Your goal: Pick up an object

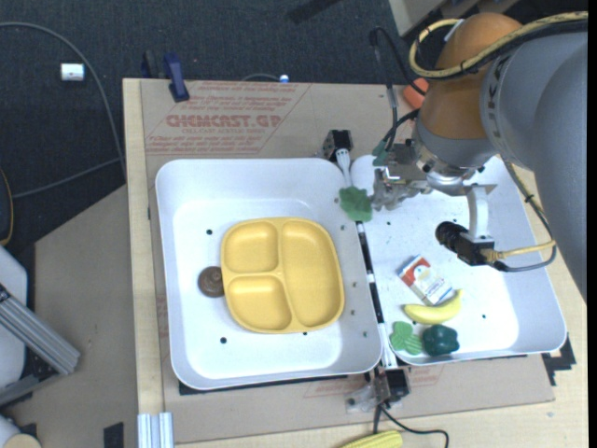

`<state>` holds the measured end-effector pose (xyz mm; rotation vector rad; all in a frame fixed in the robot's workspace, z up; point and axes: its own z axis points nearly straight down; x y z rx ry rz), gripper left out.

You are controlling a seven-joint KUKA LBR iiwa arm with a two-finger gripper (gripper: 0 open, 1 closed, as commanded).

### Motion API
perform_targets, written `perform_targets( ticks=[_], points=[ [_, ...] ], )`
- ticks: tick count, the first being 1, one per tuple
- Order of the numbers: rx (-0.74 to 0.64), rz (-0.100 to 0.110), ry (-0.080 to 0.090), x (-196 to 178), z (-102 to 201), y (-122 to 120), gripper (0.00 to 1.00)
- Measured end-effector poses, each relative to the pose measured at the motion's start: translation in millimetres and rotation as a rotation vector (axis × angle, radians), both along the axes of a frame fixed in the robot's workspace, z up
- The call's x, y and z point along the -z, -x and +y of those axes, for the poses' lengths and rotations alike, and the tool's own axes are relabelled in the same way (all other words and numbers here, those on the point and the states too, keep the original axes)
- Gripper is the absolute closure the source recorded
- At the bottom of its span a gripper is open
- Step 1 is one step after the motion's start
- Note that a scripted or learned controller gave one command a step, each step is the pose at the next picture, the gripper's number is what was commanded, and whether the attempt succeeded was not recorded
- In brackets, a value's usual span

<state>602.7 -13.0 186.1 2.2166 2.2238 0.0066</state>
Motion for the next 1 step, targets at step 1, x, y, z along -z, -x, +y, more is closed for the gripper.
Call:
perform_targets(
  ticks=[1],
  points=[
    [0.004, 0.007, 0.002, -28.0, -52.7, 46.7, 1.00]
  ],
)
